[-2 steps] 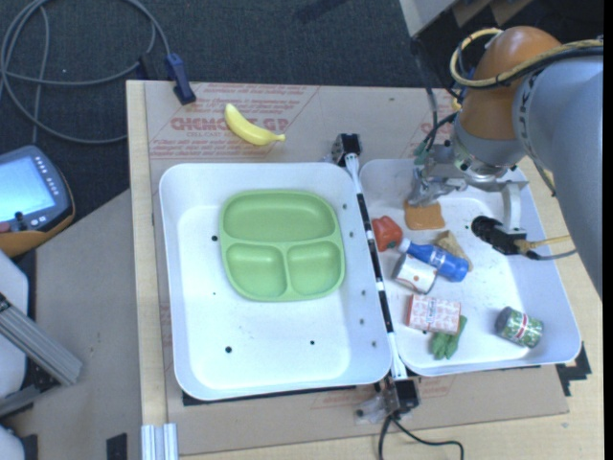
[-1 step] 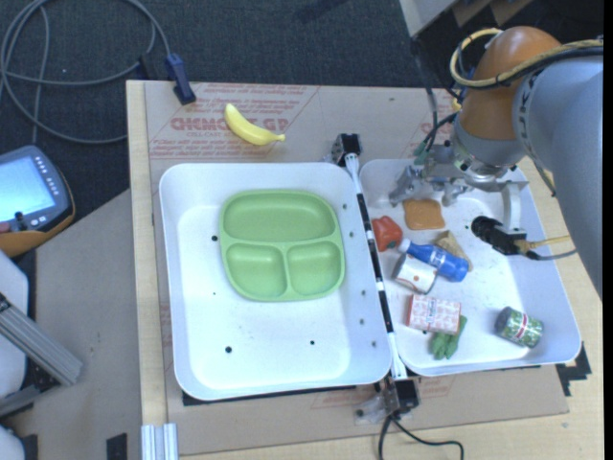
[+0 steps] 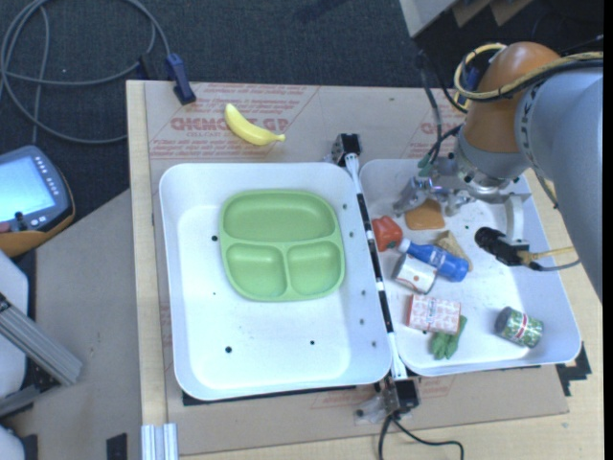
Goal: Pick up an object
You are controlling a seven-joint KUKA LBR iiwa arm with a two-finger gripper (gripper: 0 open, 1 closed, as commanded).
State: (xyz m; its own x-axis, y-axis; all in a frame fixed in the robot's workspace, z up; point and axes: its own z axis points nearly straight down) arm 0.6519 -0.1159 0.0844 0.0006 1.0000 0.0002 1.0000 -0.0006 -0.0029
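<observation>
Fingers read as spread apart with nothing between them. The gripper sits low at the far end of the right bin, directly over a tan piece. I cannot tell from this slant whether the tips touch it.

Arm enters from the right, wrist bent down over the bin's far left part. Judgement: this is the approach for a grasp, with the fingers held wide to straddle the tan piece. Pick not yet made.

Right bin, mostly crowded toward its left wall:
- orange-red item, just left of the tan piece, near the divider
- blue bottle, on its side, on the near side of the tan piece
- small white container, against the bottle's near-left side
- pink patterned box, nearer still, with a green item at its near edge
- striped can, on its side, well apart at the near right

Left bin holds a green divided plate. A banana lies on the bench beyond the left bin, outside both bins.

Why the tan piece: probably because it is the candidate closest under the gripper, and it has a little free floor on its far and right sides.

Risk: the orange-red item and the bottle are close by — a wide finger could nudge either one. The tan piece also looks flat, so the tips may close above it and come up with nothing.
</observation>
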